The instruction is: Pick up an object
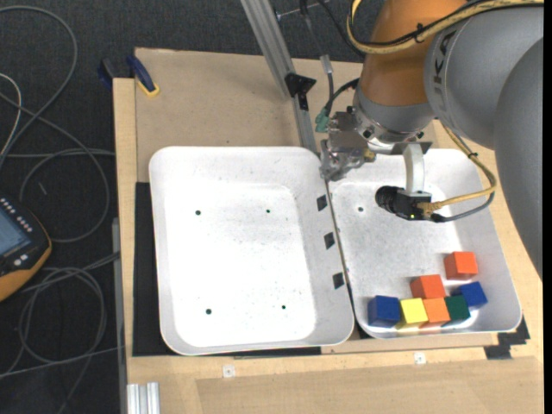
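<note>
Several small coloured blocks lie bunched in the near right corner of the right bin (492,222). Among them are a blue block (385,309), a yellow block (413,311), an orange block (463,264) and a green block (459,310). My gripper (338,162) hangs at the far left corner of that bin, close to the rim shared with the left bin. It is well away from the blocks, and nothing is seen in it. The grey arm with its orange band (410,24) reaches in from the upper right.
The left bin (172,257) lies beside the right one. A slanted metal pole (276,50) rises behind the bins near the gripper. A black fitting with a yellow cable (405,202) hangs over the right bin. Loose cables and a handheld device (17,244) lie on the floor to the left.
</note>
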You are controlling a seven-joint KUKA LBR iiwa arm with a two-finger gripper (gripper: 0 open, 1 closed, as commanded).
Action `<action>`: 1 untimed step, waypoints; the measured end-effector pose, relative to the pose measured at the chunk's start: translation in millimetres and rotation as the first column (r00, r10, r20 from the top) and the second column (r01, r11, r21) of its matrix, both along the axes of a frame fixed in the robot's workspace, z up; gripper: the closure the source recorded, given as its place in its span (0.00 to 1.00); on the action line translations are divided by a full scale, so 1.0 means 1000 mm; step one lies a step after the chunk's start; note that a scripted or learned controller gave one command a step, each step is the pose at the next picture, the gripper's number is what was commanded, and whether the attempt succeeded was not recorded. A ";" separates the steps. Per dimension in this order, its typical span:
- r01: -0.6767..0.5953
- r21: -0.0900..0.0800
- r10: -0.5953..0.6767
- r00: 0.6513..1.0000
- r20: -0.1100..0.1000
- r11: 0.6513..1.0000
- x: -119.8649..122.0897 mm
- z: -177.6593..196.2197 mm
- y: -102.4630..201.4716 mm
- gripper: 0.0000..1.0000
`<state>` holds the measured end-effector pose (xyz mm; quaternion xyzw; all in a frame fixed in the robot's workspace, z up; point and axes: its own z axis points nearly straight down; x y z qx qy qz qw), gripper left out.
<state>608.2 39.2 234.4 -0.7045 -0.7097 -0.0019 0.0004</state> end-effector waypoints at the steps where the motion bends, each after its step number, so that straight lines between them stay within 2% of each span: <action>1: 0.001 0.000 -0.001 1.000 -0.005 1.000 -0.013 -0.005 0.053 1.00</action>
